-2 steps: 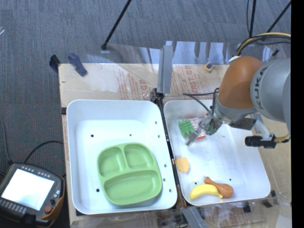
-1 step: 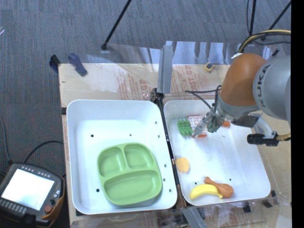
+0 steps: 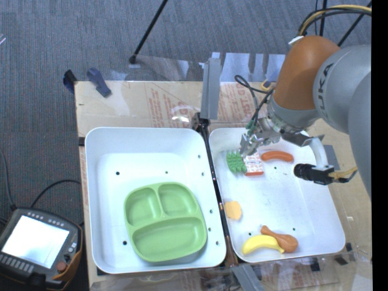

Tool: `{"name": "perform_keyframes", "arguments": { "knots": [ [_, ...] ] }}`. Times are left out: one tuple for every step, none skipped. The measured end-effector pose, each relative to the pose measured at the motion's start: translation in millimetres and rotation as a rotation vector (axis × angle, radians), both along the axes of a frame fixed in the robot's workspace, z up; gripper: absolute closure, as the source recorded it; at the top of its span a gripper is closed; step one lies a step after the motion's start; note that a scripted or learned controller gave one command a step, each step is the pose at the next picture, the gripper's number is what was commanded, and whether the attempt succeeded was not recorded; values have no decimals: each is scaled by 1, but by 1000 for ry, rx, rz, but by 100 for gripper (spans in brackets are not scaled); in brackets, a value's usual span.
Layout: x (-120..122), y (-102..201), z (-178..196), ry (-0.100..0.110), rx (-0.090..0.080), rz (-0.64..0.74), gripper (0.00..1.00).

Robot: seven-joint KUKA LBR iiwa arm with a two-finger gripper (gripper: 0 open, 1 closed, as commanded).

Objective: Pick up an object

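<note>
You had the pincer [image 3: 249, 145] lowered into the right bin [image 3: 315, 223], near its back left corner, directly over a small green ridged object [image 3: 235, 162] and a red-and-white packet [image 3: 253, 165] lying side by side. Whether its fingers were apart or together, you could not have told from this angle, and nothing visibly sat between them. Just right of the packet lay a toy sausage [image 3: 277, 156]. Toward the front of that bin you could see a pale orange piece [image 3: 232, 210] by the left wall, plus a yellow banana [image 3: 262, 244] touching a brown drumstick [image 3: 280, 239]. The left bin [image 3: 109, 156] held a green divided plate [image 3: 165, 222]. Both bins sat on the counter [image 3: 139, 105].
</note>
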State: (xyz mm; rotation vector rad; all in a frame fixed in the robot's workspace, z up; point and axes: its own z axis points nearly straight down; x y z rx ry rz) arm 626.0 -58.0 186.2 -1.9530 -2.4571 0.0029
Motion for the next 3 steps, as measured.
{"name": "perform_keyframes", "arguments": {
  "knots": [
    [-15, -8, -2, 6, 0, -153, 100],
    [-15, -8, -2, 7, -1, -152, 0],
    [2, -34, -96, -6, 0, -123, 0]
  ]
}}
